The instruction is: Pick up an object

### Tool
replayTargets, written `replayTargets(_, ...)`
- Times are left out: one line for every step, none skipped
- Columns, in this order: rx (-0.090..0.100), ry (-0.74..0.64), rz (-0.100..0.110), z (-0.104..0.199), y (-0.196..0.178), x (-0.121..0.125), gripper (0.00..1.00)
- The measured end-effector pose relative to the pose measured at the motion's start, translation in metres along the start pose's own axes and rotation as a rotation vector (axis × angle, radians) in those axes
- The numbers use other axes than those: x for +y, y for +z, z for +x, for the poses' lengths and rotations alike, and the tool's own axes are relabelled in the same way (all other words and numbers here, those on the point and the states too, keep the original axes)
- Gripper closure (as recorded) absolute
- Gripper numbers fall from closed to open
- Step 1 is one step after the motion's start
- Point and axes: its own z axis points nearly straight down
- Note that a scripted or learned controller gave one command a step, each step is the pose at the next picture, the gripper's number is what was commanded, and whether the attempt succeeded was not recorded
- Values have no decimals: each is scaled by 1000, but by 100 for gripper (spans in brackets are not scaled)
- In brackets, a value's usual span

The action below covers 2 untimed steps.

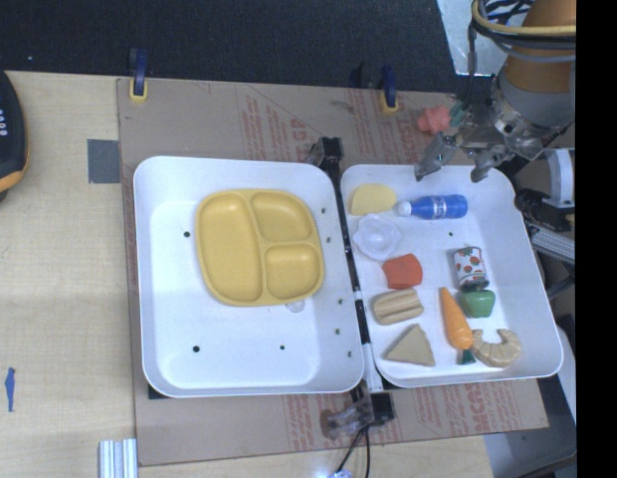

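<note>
bins white smooth plastic, slight sheen. divided tray matt yellow plastic. bottle glossy blue plastic. bench top pale wood grain, matt. underlay sheet brown printed cardboard, dull.

A robot gripper is hovering, fingers spread, above the right bin's far edge, near a blue bottle; a yellow divided plate is lying in the left bin.

Grey arm, orange band, black/yellow cables; metal gripper w/ dark fingers.
</note>
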Motion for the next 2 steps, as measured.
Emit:
replayTargets(0,4,9,-29,78,-38,0)
replayTargets(0,3,10,-62,152,-1,0)
